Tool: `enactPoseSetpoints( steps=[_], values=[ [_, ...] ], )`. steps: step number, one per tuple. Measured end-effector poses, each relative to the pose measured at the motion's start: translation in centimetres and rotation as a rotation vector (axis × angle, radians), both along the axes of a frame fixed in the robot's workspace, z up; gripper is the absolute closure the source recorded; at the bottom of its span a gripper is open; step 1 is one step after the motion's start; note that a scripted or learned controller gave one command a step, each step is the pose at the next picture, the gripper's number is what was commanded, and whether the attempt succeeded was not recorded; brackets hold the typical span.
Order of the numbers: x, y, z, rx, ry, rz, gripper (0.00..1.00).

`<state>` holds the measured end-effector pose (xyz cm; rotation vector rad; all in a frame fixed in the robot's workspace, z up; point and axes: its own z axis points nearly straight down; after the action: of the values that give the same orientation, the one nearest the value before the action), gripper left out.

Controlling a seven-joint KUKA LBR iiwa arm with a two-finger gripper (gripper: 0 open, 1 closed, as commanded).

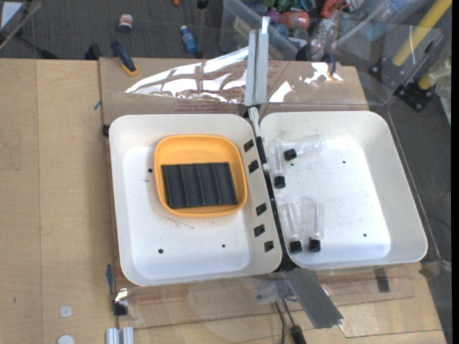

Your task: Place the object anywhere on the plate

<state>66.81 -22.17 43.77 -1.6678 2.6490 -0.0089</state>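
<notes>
Wooden bench (50, 192) — two white bins side by side: left (136, 242), right (401, 213).

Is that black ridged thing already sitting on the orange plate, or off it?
On it. The black ridged rectangular block lies flat inside the orange plastic plate's rim, in the left white bin.

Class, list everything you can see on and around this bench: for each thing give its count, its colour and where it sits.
White bins: two, white, side by side on the bench.
Plate: one, orange-yellow, in the left bin.
Ridged block: one, black, lying on the plate.
Clear tubes with black caps: four, transparent, in the right bin near the divider; two toward the back, two toward the front.
Storage tub: one, clear, holding mixed coloured items, on the floor behind the bench.
Small bottle: one, blue, on the floor behind the bench.
Bench: one, light wood.
</notes>
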Motion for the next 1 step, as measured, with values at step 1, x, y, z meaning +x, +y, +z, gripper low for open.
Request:
enactPoseSetpoints(
  steps=[1],
  values=[
    [-0.20,0.01,-0.03,-0.004,0.001,0.347,1.00]
  ],
)
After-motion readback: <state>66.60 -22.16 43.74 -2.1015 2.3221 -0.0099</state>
